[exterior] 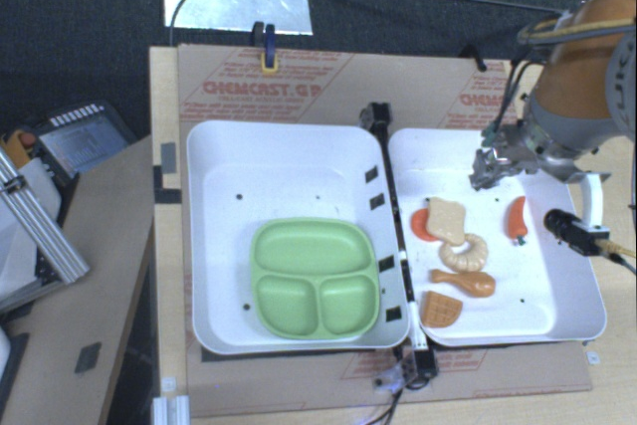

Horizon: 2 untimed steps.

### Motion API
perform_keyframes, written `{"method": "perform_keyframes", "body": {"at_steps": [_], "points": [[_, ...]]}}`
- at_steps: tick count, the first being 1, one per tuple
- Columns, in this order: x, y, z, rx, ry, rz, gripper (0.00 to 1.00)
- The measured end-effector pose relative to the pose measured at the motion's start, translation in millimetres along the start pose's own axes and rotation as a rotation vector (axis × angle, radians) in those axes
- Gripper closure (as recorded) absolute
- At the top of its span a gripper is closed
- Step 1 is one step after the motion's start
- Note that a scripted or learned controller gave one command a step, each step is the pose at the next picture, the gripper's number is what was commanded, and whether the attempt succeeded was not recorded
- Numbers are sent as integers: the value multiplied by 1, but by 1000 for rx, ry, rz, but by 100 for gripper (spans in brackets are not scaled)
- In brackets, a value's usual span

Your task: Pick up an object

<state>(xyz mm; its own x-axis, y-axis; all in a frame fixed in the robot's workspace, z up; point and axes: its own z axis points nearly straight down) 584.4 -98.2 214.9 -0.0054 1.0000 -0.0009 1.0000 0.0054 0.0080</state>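
The right bin (567, 314) holds several toy foods: a beige bread slice (447, 217) lying over a red round piece (422, 225), a curled shrimp (467, 254), a brown drumstick (466, 283), a waffle-like orange piece (441, 310) near the front, and a red chilli (517, 218) to the right. My gripper (486, 170) hangs over the back of the right bin, above and behind the bread and left of the chilli. Nothing shows between its fingertips.
The left bin (214, 214) carries a green three-compartment plate (314, 276). A black divider strip (388, 204) runs between the bins. A black fitting on a white bracket (572, 231) sits at the right bin's right side. Cables cross the dark back.
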Motion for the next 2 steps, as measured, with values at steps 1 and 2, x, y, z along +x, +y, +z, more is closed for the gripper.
{"method": "perform_keyframes", "body": {"at_steps": [1, 2], "points": [[3, 5, -64, -1, 0, 0, 100], [56, -4, -44, 7, 3, -3, 100]]}}
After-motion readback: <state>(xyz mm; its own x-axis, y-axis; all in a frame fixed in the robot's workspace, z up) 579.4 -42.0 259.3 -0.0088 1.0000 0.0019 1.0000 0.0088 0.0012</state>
